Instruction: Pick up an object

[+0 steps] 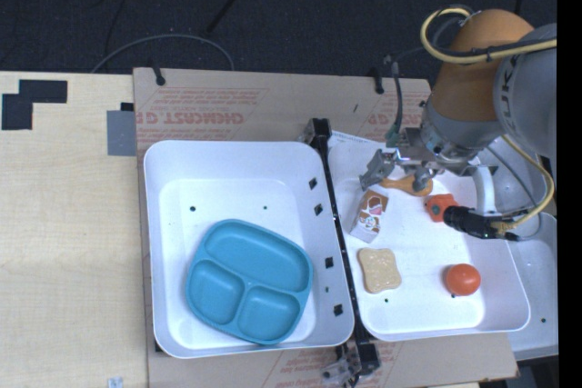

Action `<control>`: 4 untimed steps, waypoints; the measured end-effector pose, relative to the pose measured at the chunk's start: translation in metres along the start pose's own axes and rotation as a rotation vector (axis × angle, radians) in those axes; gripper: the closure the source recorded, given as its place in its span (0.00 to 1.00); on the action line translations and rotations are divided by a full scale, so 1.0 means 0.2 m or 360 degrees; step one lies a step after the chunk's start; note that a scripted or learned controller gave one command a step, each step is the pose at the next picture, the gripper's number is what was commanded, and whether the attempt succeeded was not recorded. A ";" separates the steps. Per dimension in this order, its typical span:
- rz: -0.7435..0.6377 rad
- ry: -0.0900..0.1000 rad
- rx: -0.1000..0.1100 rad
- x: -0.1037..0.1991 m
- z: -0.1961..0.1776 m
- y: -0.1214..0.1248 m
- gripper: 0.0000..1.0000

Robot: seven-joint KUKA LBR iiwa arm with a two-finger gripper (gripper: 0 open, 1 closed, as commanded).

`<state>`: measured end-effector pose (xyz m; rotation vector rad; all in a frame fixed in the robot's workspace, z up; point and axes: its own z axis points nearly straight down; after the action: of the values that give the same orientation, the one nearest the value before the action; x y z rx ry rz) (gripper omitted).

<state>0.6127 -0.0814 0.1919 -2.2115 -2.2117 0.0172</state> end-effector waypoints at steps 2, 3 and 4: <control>-0.0001 -0.0002 -0.0017 0.00 0.19 -0.02 0.00; 0.0001 -0.0002 -0.0017 -0.01 0.42 0.01 0.00; 0.0003 -0.0002 -0.0018 -0.01 0.53 0.01 0.00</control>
<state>0.6133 -0.0826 0.0860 -2.2199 -2.2156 0.0062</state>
